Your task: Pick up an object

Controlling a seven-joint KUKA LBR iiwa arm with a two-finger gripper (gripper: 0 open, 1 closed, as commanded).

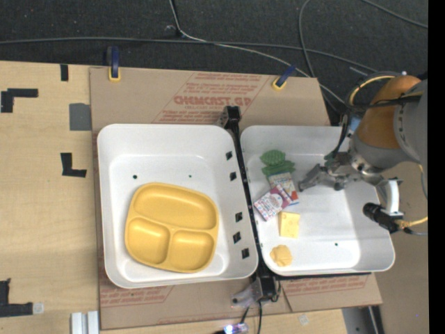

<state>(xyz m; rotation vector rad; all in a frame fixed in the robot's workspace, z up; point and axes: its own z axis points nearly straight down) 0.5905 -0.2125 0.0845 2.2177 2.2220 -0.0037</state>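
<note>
White bins: two side by side on the bench; left bin (111,152) holds a yellow tray (172,226) with three compartments.
Right bin (348,256): carries the small things, grouped near its left wall.
Green piece (275,161): farthest back of the group.
Packets (277,196): two small printed ones, touching each other, just in front of the green piece.
Yellow block (289,224): just in front of the packets.
Yellow lump (281,255): nearest the front wall, apart from the block.
Gripper (314,177): over the right bin, reaching leftward toward the packets, near them but apart.
Jaws: two dark fingers appear spread at a narrow angle with nothing between them.
Progress: nothing is lifted yet; every item lies on the bin floor. Closing on one thing and raising it are both left.
Likely target: the packets or green piece, as a guess from the aim.
Hard to see: fingertips are dark and blurred; the arm is cut off at the right; packet print is unreadable.
</note>
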